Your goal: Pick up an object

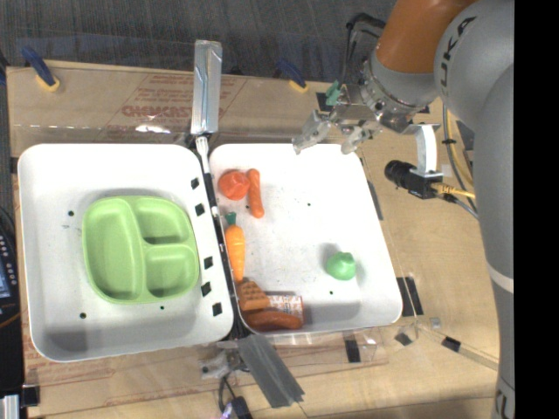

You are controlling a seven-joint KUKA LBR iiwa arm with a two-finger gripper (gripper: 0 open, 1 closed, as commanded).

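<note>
Grey-armed gripper [330, 137] hovers at upper centre with fingers spread wide and empty, so approach seems underway; descending onto the green ball [341, 265] comes next.

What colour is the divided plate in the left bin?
Light green plate, seen in the camera view.

Two white bins [52, 234]; one green tray [140, 250]; six toy foods (roughly) [341, 266].

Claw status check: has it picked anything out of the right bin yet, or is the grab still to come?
Nothing is picked yet. The claw hangs open above the right bin's far rim with nothing between its fingers. The green ball, carrot and orange pieces all lie in the bin. Descent, grasp and lift remain.
</note>
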